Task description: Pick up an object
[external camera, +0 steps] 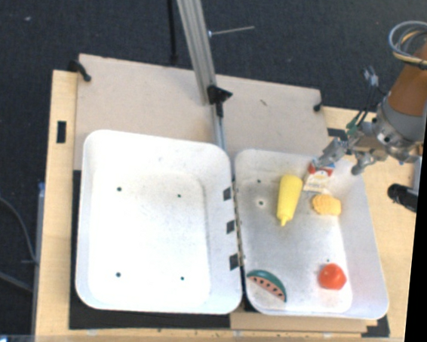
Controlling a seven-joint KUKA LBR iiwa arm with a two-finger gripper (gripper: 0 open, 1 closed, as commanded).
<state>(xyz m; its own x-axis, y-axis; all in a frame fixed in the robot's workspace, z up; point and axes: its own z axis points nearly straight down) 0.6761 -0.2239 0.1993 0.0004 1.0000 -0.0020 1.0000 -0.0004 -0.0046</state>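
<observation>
The arm's jaws (346, 152) hang spread and empty at two o'clock over the right bin (365, 243), so this looks like the approach step. Just below them, at about seven o'clock, lies a small red-and-white packet (318, 176), beside a yellow bottle (288, 198) and an orange piece (327, 206). Next, the move calls for descending over one object and closing.

A robot arm (409, 88) is seen with an orange-brown cylindrical band above a grey metal wrist. Pale looped cables are carried at its top, and a grey metal two-finger gripper (346, 154) is fitted below.
</observation>
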